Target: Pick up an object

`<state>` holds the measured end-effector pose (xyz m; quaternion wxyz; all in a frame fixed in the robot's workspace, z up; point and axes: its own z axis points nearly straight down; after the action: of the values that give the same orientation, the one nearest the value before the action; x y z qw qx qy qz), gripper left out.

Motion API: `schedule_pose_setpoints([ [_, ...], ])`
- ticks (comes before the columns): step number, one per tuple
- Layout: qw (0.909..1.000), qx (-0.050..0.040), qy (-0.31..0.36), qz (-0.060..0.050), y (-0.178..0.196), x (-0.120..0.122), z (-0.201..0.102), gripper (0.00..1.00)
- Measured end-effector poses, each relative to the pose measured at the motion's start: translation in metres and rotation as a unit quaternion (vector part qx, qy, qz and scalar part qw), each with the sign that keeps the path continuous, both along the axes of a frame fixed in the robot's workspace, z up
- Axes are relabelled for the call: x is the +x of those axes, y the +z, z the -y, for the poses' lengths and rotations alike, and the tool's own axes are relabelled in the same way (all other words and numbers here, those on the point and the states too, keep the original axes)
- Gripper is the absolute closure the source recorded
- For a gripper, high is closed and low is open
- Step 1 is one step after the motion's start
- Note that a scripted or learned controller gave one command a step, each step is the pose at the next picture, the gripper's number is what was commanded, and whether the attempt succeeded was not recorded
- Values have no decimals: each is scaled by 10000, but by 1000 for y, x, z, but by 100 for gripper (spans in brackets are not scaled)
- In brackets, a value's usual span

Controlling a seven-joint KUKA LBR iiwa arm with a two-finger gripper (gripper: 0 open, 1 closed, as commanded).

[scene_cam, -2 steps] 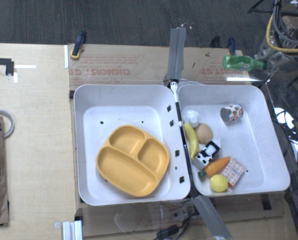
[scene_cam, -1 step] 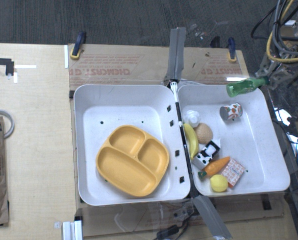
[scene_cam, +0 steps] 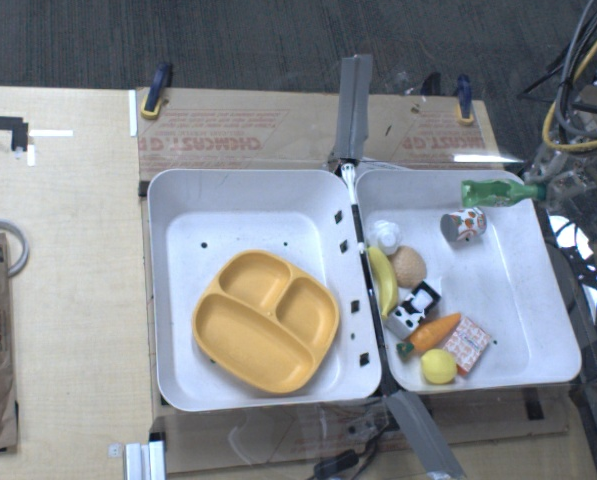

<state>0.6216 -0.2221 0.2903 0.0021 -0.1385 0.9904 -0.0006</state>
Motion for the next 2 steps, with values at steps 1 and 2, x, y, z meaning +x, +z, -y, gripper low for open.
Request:
schedule_pose_setpoints([
  [1,10000,0,0,2,0,0,0,0],
  [2,9958,2,913,2,-73,39,-40,0],
])
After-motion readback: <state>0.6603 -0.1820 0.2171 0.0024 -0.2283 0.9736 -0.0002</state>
